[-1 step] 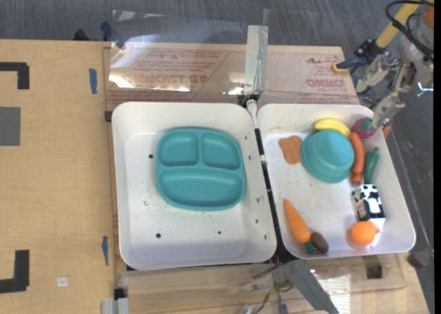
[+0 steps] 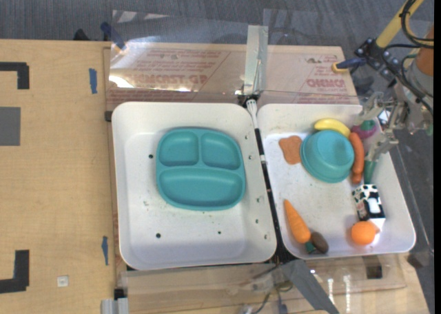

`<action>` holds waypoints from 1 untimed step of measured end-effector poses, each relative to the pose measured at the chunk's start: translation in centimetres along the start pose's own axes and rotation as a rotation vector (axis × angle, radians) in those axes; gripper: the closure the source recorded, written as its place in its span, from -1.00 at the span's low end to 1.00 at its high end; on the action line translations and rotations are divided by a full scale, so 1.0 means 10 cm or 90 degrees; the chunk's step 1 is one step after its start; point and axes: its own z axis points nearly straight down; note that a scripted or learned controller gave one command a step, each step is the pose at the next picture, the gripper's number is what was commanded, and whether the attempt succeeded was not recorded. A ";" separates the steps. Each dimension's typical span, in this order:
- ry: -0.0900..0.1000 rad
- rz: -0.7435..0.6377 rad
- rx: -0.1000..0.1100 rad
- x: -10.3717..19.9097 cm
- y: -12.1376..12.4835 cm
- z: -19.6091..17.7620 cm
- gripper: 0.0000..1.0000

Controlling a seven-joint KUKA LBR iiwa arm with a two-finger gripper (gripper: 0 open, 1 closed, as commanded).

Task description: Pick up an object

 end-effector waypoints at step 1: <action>-0.012 -0.011 0.004 0.04 0.00 0.99 -1.00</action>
